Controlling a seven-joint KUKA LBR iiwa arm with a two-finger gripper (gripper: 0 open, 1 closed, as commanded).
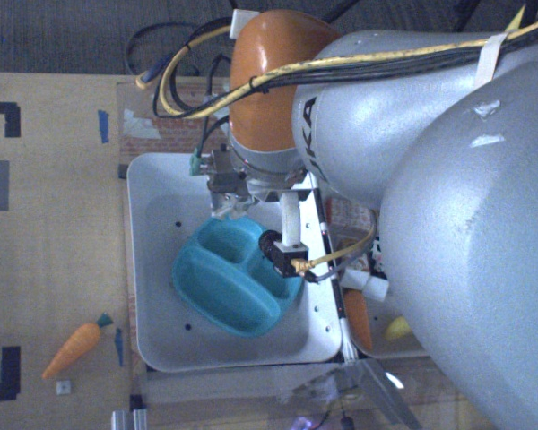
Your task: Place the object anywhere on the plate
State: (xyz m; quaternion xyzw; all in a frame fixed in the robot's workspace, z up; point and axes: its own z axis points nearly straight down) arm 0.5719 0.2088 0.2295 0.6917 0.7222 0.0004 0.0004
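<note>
At far left, on the tan wooden bench (54,240) outside the bins, lies an orange toy carrot with a green top (72,348). Next, in the shallow white left bin (152,348), sits the turquoise divided plastic plate (224,285), nothing visibly on it, with the grey two-finger gripper (233,202) at its upper rim; whether it is spread, closed or carrying anything cannot be told. Rightward, an orange oblong object (359,322), seemingly the task's thing, lies beside the arm; placing appears undone, and next comes confirming a grasp.

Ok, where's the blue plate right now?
In the camera view the plate lies in the left bin, toward its lower right, just below the gripper and the arm's wrist.
</note>
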